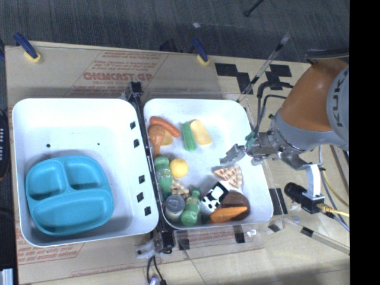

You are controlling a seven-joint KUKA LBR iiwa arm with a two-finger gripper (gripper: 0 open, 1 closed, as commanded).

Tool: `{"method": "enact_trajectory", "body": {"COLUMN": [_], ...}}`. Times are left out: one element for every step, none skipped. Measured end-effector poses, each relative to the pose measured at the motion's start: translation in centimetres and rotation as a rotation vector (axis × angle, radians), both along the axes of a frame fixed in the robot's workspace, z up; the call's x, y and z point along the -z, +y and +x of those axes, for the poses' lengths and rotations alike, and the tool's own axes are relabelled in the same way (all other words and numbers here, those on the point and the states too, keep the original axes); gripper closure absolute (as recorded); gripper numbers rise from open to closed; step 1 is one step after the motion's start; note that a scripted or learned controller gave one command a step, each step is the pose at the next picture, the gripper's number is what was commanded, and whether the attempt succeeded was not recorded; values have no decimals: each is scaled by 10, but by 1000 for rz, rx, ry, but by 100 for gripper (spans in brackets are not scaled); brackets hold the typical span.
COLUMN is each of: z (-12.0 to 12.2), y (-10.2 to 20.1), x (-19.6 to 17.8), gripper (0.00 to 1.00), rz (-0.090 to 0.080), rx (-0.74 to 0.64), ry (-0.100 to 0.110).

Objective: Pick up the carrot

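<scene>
Over on the left, the shallow white left-hand bin [71,114] is sitting with a turquoise plastic divided tray [68,192] lying in its near half, and the rest of its floor is standing bare, so there is plenty of room there. The black-clipped seam between the bins is running down the middle, and just past it the shallow white right-hand bin [202,108] is holding the clutter: an orange sausage-shaped toy [164,125] near the top, a green pod-like piece [188,135] beside a pale yellow block [200,132], a round yellow ball [179,168], green bottles [190,209] and a grey can [174,205] crowding the near left corner, and a triangular pizza slice [229,174]. The orange tapered plastic carrot [228,214] is lying flat along the bin's near wall, tucked under a dark brown lump [236,199] and next to a black-and-white toy [211,199], so I judge it untouched and the pick not yet made. The two-finger metal gripper [233,154] is hovering over the bin's right half, above the pizza slice and apart from the carrot, carrying nothing; whether its fingers are spread or closed I cannot tell. The near wall and tight neighbours are leaving little space around the carrot, so I'd expect the approach to need care.
</scene>
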State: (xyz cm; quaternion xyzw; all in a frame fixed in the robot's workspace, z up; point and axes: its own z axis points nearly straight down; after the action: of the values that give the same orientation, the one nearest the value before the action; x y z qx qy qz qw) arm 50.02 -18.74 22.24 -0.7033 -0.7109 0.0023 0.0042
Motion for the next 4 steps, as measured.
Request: {"method": "enact_trajectory", "body": {"z": [-25, -18, 27, 72], "y": [-12, -6, 74, 79], "x": [67, 107, 94, 126], "gripper": [0, 0, 0, 0], "rz": [3, 2, 2, -22], "rx": [-416, -599, -406, -266], "ry": [0, -16, -5, -12]}}
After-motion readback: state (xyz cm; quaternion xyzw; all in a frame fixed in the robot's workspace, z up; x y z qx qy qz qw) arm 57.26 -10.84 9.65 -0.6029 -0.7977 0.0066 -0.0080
